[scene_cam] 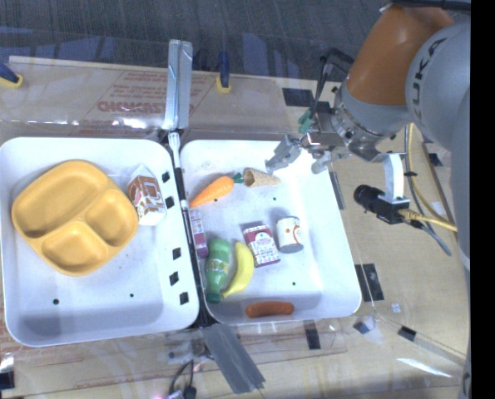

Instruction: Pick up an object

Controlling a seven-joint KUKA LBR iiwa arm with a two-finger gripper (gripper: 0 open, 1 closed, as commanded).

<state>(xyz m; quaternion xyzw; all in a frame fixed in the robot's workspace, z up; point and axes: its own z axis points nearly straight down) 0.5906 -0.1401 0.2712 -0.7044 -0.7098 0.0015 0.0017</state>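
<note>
My gripper (301, 158) hangs over the right bin (334, 248) near its far rim, at about one o'clock from the bin's middle, fingers spread open with nothing between them. An ice cream cone (259, 177) lies just beside my fingertips at eight o'clock, a carrot (212, 190) further along toward nine o'clock, beside the divider
</note>
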